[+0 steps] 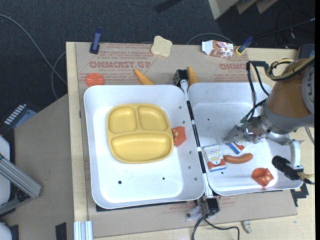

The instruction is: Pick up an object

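At the near edge of the right white bin (220,96) lie a red, lumpy toy piece with a yellow spot (262,176), a brown toy sausage (238,158) and a small white carton with red and blue print (214,158), the carton touching the sausage's left end and resting close to the divide between the bins. Just above the sausage sits a small red, white and blue item (236,146), partly hidden under the gripper (243,135). The left white bin (150,191) holds a yellow three-compartment plastic tray (139,133), with a small red block (179,135) just beside its right rim. On the cardboard behind the bins lie a toy bread slice (161,46), two orange carrot-like pieces (143,77), a red disc (94,79), a blue clip (95,40) and a crumpled white and orange packet (218,48). The grey arm with its orange band (290,99) reaches in from the right, wrist tilted down and leftward over the right bin; whether the pincer is wide or narrow cannot be told, and nothing is seen held. The cardboard reads "CHEMCAST GP" in red
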Available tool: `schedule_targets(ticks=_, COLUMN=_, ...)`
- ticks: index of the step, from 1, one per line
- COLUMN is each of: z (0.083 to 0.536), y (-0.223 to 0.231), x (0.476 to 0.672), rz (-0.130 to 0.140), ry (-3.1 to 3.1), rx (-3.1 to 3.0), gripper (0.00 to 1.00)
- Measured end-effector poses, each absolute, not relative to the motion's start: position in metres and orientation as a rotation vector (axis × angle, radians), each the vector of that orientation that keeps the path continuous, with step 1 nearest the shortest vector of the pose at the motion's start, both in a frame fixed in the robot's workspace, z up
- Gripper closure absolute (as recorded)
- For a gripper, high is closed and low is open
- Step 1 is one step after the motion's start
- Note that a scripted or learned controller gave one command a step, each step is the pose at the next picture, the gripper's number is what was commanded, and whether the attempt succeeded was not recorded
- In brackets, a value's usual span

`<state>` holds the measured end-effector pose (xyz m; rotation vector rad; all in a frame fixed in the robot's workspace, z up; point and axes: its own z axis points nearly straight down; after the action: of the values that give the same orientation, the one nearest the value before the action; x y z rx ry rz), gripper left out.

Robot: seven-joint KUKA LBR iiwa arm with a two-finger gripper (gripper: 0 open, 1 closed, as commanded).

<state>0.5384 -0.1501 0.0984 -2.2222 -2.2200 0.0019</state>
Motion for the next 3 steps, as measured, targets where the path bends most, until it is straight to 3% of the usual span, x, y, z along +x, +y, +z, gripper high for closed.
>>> schedule_targets(ticks=1, z=0.138, y=-0.206, x=0.607, rz=-0.001, ry=-2.224, rx=-2.223, gripper=0.0)
schedule_targets(ticks=2, z=0.195, y=-0.222, x=0.663, rz=-0.002, ry=-2.226, rx=-2.222, gripper=0.0)
schedule_targets(ticks=3, z=0.084, y=-0.172, x=0.611, rz=0.001, ry=-2.22, rx=-2.219, gripper=0.0)
